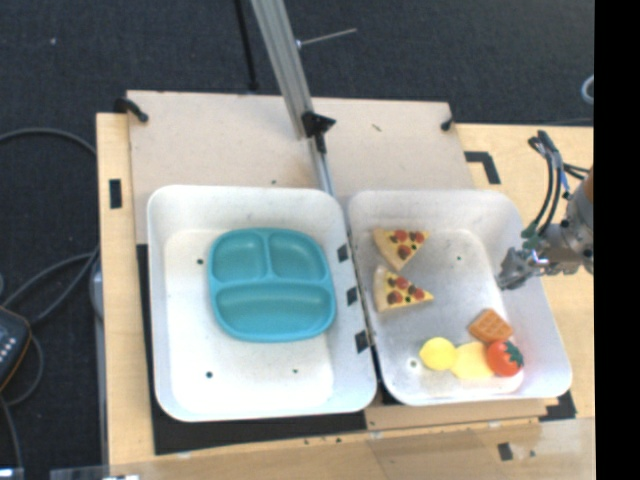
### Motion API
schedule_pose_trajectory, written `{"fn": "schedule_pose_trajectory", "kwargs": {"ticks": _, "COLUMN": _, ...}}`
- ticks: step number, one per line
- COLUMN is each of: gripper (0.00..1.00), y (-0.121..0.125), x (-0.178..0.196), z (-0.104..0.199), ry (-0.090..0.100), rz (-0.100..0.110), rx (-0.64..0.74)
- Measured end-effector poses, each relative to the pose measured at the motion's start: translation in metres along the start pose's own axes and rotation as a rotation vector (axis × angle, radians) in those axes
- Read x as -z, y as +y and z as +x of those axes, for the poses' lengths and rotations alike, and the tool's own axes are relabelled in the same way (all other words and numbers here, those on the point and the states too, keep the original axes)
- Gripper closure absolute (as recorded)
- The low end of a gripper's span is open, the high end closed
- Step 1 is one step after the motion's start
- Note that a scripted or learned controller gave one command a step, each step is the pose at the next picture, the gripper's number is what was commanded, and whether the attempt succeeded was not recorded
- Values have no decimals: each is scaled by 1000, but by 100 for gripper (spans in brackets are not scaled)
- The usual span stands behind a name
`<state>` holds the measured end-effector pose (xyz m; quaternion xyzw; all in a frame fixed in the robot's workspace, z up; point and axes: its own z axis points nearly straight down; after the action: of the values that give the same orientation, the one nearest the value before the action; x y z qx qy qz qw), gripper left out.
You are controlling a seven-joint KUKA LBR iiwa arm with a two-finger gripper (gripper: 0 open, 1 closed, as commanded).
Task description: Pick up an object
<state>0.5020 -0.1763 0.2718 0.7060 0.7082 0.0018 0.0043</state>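
Near edge of the right bin (535,298), 4 toys bunched in the front right corner: yellow lemon (437,354) furthest left, a paler yellow piece (470,362) touching it on the right, red tomato (505,359) with a green top touching that one, and a brown waffle (489,325) just behind the tomato. All resting on the bin floor.

Further back in the same bin, 2 pizza slices near its left wall: the near slice (402,292) points left, the far slice (399,245) sits just behind it, tip toward the front (small gap between the 2).

Gripper (514,267) is at the right rim of the right bin, level with the near slice but well apart from it, above the bin's right side. Nothing seen between its fingers; can't tell how the jaws stand, too small and blurred. Cables loop up behind the wrist.

Left bin (170,268) holds a teal divided plate (270,284), 3 compartments, lying flat around the middle.

Behind the bins, a tan board (220,138), and a metal pole (285,53) slanting up from the gap between the 2 bins toward the top edge.
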Motion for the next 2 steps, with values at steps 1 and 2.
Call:
{"fn": "schedule_pose_trajectory", "kwargs": {"ticks": 1, "gripper": 100, "y": 2, "x": 20, "z": -1, "ry": 2, "rz": 4, "rx": 1}}
{"fn": "schedule_pose_trajectory", "kwargs": {"ticks": 2, "gripper": 100, "y": 19, "x": 11, "z": 44, "ry": 3, "rz": 8, "rx": 3}}
